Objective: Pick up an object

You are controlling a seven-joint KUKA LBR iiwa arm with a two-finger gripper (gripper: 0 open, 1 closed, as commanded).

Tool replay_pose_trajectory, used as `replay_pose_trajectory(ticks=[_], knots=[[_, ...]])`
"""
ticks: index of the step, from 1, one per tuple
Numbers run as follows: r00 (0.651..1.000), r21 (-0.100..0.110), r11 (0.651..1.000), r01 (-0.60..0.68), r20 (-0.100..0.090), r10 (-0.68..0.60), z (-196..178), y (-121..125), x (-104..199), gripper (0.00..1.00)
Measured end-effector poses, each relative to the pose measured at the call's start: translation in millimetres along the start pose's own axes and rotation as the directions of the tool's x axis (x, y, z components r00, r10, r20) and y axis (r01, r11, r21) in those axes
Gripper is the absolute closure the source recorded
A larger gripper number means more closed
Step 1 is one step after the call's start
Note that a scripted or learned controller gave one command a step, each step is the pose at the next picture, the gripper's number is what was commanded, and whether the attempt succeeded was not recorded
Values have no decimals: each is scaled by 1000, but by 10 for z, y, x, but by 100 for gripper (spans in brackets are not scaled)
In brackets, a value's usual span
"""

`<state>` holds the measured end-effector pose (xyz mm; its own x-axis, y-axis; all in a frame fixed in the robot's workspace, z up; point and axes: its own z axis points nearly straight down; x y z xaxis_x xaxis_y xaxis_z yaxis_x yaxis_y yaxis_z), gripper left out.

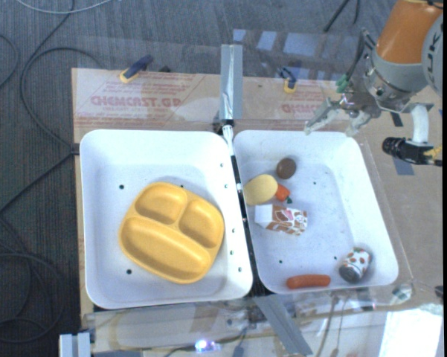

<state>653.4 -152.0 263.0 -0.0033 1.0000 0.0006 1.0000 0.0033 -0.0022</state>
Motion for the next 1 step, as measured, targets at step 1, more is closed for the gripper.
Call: replay_pose_trajectory(ticks=[1], knots=[[993,-1,993,-117,4,117,1676,87,436,0]])
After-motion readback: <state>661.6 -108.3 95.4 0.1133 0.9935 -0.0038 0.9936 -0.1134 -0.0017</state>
